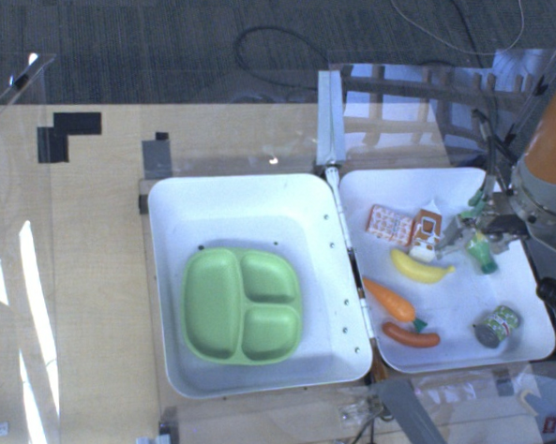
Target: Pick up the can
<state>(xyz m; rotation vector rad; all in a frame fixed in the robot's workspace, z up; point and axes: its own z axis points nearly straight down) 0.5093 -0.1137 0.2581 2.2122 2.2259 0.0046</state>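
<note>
Two shallow white bins sit side by side on a pale wooden bench, seen from above at a slant. One bin, the left bin (168, 270), holds a single green plate (243, 304) with three compartments, lying flat near the bin's front. The right bin (445, 183) holds six small things. One can (498, 326), lying on its side with a green label, rests in the front right corner, well apart from the gripper. One orange carrot (389, 299) lies near the bin's left wall, and one red sausage (411, 335) lies just in front of it. One yellow banana (421, 268) sits in the middle. Two small cartons sit toward the back: a flat orange patterned box (389, 223) and a brown and white carton (426, 231) just beside it.

One grey arm with an orange band enters from the right, and its gripper (462, 233) hangs over the right bin, just beside the banana and the brown carton. Whether it is open or closed cannot be told, and nothing can be seen held in it.
</note>
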